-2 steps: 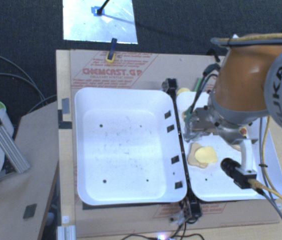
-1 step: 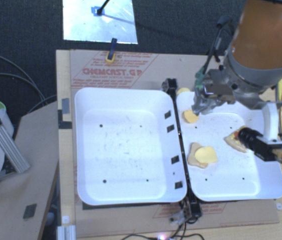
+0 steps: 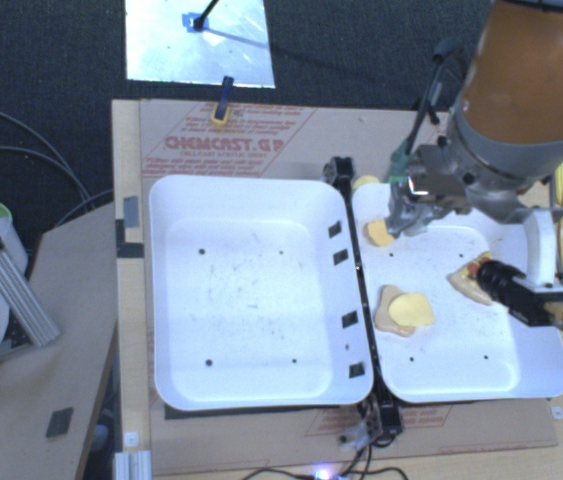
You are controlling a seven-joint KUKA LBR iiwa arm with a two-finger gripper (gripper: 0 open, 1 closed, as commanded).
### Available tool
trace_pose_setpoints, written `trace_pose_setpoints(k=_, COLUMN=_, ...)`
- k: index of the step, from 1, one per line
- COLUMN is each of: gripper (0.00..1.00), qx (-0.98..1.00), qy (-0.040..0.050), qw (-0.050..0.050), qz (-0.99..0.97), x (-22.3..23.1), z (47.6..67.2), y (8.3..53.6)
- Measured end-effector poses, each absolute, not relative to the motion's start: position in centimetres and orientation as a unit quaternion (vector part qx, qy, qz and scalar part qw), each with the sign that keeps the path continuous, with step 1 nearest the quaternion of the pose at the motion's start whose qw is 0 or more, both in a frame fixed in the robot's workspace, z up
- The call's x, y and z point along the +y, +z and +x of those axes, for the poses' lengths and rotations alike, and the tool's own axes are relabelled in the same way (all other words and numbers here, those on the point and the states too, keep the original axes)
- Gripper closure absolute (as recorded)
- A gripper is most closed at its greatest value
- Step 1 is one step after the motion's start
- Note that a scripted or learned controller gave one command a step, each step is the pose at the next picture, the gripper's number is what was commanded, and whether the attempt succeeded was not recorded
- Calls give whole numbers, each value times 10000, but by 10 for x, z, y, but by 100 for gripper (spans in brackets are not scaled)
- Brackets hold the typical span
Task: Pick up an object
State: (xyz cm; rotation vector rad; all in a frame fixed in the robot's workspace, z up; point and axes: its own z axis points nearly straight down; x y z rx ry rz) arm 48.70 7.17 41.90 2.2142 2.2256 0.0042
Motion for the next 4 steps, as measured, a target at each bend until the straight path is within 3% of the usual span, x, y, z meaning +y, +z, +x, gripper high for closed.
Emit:
trace_pose_setpoints(k=1, gripper=100, qx=7087, qy=10, qw=7, qz=7055, x=73, z=490, y=409)
trace_pose_setpoints(k=2, gripper=100, qx=7091, qy=27, qw=16, qz=7051, x=82, z=487, y=447)
trace_pose_setpoints(k=3, gripper=100, qx=7070, qy=13, qw=13, qz=7072, x=64, z=487, y=437)
trace_pose_setpoints(k=4, gripper=100, qx=7068, qy=-9, qw=-4, qz=7075, x=47, z=487, y=380)
